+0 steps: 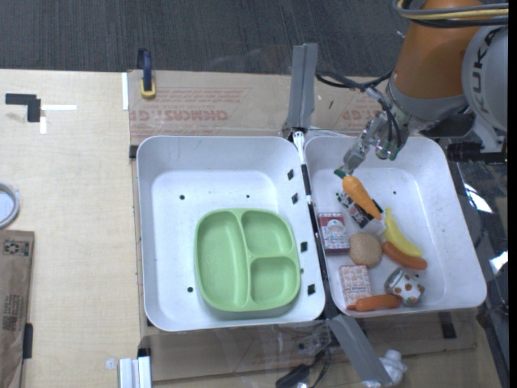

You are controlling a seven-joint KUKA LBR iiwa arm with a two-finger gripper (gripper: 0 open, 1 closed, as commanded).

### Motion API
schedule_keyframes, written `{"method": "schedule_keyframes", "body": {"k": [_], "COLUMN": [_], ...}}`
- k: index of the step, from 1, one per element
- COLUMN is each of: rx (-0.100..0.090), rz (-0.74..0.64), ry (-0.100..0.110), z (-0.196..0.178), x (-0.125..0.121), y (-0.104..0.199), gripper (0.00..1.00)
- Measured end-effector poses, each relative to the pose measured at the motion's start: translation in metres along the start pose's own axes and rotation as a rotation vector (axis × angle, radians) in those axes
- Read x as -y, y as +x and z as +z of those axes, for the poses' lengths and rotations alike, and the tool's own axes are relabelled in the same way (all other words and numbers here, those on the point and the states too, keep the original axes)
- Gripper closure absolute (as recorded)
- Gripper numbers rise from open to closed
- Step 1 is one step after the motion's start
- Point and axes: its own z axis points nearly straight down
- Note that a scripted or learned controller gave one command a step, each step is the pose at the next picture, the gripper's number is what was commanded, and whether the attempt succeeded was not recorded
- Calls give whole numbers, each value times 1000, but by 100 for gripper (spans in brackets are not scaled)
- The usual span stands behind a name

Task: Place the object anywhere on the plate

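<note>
A light green plate [220, 259] with three compartments lies in the left bin [166, 217], and nothing rests on it. My gripper [378, 145] hangs over the back of the right bin [440, 186], just up and right of an orange carrot [360, 196] with a green top. I see nothing held in the gripper. In the right bin, nearer the front, lie a yellow banana [396, 230], a red and white packet [332, 232], a tan round piece [365, 249], an orange sausage shape [405, 256], a second packet [354, 282] and another carrot [374, 302].
A grey upright post [304, 87] stands at the back between the two bins. A small spotted item [405, 286] lies in the right bin's front corner. On the bench to the left are a blue-handled clamp [145, 73] and a roll of tape [5, 206].
</note>
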Motion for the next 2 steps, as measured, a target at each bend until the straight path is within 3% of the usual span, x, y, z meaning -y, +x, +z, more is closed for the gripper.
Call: {"method": "schedule_keyframes", "body": {"k": [1, 2], "rx": [-3, -3], "rz": [-353, -687], "ry": [1, -1], "z": [20, 19], "x": [30, 48], "y": [70, 99], "gripper": [100, 100]}}
